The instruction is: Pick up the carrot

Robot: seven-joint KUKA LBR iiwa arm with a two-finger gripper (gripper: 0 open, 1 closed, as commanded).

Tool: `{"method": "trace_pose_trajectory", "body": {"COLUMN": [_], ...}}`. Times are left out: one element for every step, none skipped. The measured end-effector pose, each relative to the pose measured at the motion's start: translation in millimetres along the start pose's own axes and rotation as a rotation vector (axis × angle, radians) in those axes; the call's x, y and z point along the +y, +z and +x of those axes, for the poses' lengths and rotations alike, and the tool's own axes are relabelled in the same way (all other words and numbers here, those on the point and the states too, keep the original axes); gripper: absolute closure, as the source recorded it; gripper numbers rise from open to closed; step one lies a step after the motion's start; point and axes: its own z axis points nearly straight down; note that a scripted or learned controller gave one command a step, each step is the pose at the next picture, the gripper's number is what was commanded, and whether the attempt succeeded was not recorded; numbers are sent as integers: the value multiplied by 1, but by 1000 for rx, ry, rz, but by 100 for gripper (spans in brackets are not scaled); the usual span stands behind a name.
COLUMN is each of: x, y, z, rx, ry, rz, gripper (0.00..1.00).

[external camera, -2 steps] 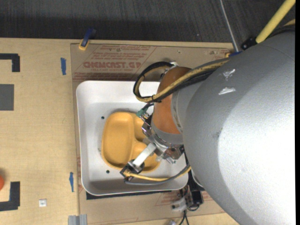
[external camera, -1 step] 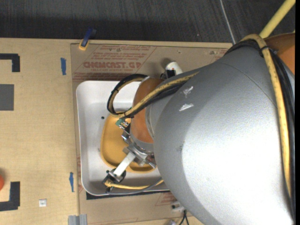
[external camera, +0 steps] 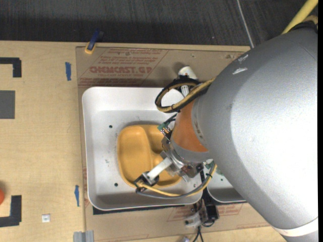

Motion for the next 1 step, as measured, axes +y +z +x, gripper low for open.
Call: {"method": "trace_pose_trajectory", "body": {"x": [-49], "y": [3], "z": [31], "rx": [-14], "ry": [-74], "rz": [-24], "gripper": [100]}}
